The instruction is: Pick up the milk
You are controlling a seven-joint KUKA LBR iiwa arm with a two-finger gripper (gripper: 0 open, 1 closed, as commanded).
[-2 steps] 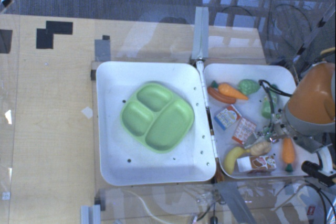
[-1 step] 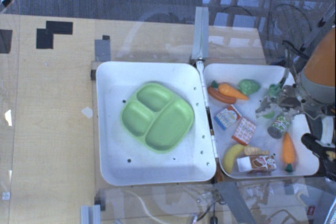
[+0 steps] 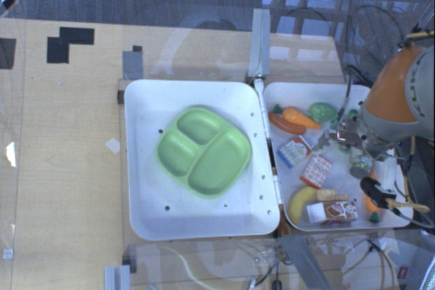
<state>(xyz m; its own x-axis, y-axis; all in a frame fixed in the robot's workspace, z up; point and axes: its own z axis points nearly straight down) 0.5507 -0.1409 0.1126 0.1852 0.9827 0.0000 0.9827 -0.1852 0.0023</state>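
At the near edge of the right bin point(image 3: 401, 222) lies a brown-and-white carton, beside a banana point(image 3: 300, 201). Farther in, the milk point(image 3: 293, 151) lies just left of a red-patterned carton point(image 3: 317, 170). The pincer point(image 3: 329, 138) hangs open just right of the milk, holding nothing, with a carrot point(image 3: 300, 117) beyond.

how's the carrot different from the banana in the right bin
The carrot is orange and lies near the far edge of the right bin; the banana is yellow and lies near the bin's near edge. The carrot is straight and tapers to a point, while the banana is curved and blunt. The carrot rests against a red item; the banana sits beside a brown and white carton. Both are toy foods lying flat in the same bin.
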